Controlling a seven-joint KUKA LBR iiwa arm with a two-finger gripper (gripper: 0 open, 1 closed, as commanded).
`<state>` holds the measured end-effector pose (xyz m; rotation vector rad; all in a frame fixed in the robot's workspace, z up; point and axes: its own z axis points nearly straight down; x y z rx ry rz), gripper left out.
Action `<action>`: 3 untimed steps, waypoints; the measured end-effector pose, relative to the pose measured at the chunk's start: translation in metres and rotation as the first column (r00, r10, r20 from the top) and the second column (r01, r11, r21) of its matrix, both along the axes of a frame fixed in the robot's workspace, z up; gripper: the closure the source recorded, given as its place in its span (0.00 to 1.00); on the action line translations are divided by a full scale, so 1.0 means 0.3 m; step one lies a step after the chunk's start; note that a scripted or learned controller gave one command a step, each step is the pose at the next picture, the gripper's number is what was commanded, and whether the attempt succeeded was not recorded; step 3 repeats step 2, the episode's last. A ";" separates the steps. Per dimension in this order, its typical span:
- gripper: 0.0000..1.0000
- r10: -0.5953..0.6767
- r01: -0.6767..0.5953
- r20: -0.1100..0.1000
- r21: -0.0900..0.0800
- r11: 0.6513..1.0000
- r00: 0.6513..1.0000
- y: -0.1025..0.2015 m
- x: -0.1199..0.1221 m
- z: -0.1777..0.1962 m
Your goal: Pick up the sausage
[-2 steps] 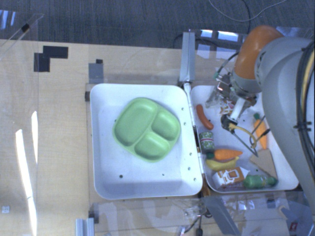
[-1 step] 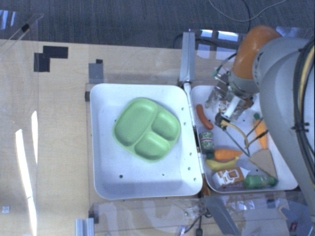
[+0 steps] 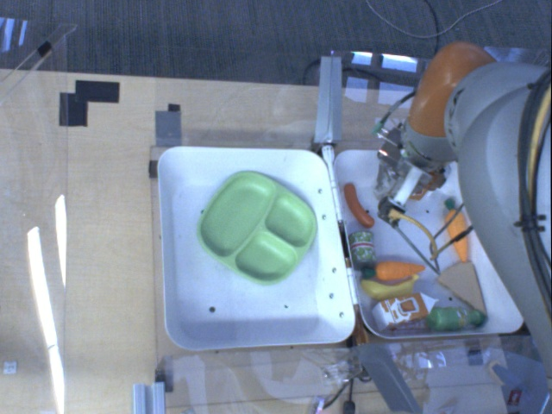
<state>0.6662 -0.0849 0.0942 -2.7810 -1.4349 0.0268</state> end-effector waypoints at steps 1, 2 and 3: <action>1.00 -0.442 0.442 0.020 -0.003 0.897 0.897 0.052 -0.013 0.297; 0.00 -0.441 0.441 0.019 -0.004 0.897 0.897 0.052 -0.013 0.295; 0.00 -0.441 0.441 0.019 -0.004 0.897 0.897 0.052 -0.013 0.295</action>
